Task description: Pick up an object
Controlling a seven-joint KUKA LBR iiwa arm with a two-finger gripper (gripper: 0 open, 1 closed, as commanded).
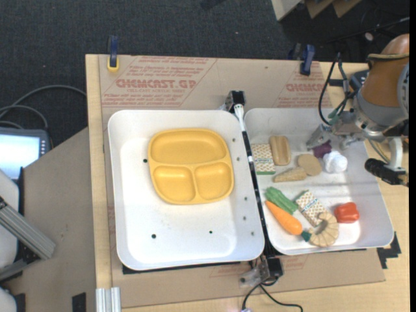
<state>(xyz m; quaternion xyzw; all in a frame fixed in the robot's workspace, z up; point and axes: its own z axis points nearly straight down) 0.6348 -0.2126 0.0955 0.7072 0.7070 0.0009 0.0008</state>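
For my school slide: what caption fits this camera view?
Robot gripper hovers over toy food in the right bin.

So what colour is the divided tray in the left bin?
Yellow tray, plainest in the camera view.

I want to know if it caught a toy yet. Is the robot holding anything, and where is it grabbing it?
It cannot be told. The gripper sits low in the right bin, beside a purple toy and a white one, but no hold shows.

The bench (162, 77) (brown-topped) bears 2 white bins, left bin (130, 239) and right bin (377, 226).
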